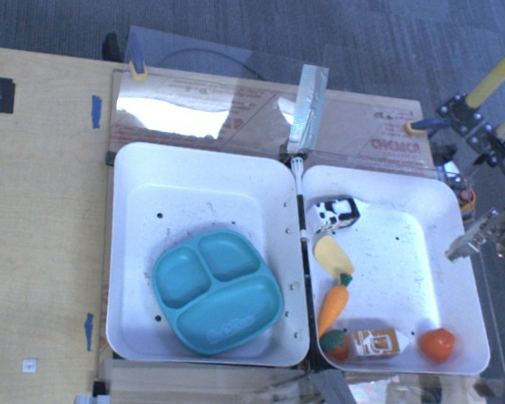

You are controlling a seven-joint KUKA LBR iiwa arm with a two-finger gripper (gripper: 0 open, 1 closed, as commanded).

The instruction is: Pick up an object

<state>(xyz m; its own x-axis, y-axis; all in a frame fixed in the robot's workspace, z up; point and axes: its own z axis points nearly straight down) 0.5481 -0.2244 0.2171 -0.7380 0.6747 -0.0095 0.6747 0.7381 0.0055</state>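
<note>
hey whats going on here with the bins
A robot arm is set to pick an object from two white bins on a bench. Its end effector sits at the right edge, over the rim of the right bin, and nothing is seen in it. That bin holds a carrot, a yellow piece, a black-and-white toy, a tomato and a small packet. The left bin holds a teal divided tray. Nothing looks picked yet.
</note>
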